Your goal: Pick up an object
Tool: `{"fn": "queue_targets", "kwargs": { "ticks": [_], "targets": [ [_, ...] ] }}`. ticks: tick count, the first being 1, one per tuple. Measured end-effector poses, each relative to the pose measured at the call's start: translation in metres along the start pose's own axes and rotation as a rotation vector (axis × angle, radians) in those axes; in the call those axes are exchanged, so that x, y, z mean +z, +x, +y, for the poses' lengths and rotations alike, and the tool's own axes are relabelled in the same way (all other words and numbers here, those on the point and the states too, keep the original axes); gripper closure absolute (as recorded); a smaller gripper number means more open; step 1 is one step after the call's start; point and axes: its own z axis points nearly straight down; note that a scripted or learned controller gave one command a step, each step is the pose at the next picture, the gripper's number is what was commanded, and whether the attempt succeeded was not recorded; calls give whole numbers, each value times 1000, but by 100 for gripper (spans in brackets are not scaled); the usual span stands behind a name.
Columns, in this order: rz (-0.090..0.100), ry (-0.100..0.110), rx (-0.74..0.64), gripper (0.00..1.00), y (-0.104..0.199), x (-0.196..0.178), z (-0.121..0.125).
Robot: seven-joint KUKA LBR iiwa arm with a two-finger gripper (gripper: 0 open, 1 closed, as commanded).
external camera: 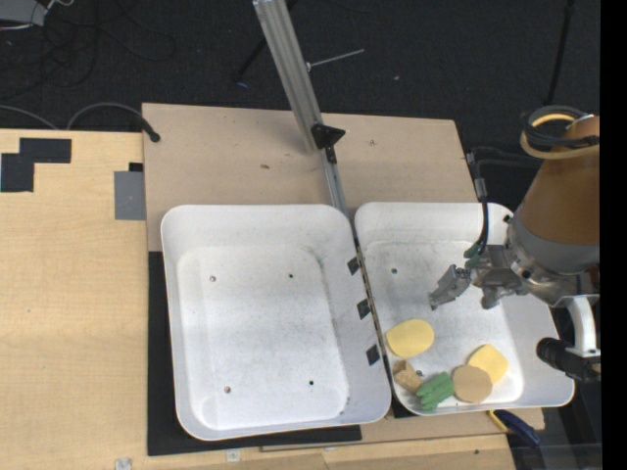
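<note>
Claw: the gripper hangs over the middle of the right bin; I cannot tell how it is set.
Nearest object: the yellow lemon-like piece lies just nearer and slightly left of it, long axis left-right.
Other objects: yellow block, tan disc, green piece crowd the near rim.
Surface: flat white floor, bare around the lemon-like piece.

- two white bins: left bin, right bin
- one yellow oval thing in the right bin
- one yellow-and-tan cylinder block in the right bin
- one green piece in the right bin
- one small brownish bit in the right bin, can't tell what
</note>
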Motion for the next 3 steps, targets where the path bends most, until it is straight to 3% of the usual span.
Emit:
{"fn": "queue_targets", "kwargs": {
  "ticks": [2, 3],
  "targets": [
    [1, 0, 2, 0, 4, 114, 0],
    [0, -4, 9, 100, 1, 101, 0]
  ]
}}
